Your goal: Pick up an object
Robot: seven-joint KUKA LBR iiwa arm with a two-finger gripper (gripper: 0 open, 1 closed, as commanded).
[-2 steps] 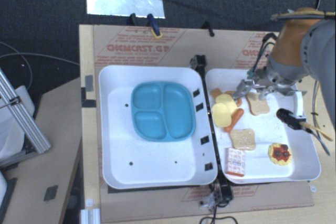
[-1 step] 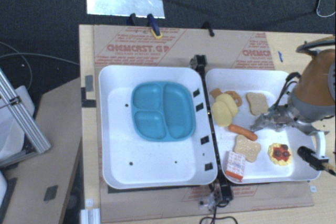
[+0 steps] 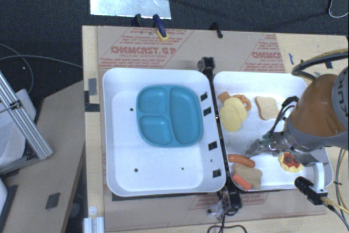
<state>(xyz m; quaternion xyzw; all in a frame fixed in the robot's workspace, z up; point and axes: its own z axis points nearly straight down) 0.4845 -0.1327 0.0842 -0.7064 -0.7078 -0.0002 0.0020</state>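
Gripper [image 3: 257,146] sits low in the right bin [image 3: 305,185], fingers spread with nothing between them, right above the hot dog [image 3: 241,160]. Pizza slice [image 3: 288,161] lies at its 4 o'clock.

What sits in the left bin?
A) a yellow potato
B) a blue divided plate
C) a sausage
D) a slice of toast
B: the blue plate with three compartments lies in the left bin, while the toast, sausage and potato all lie in the right bin.
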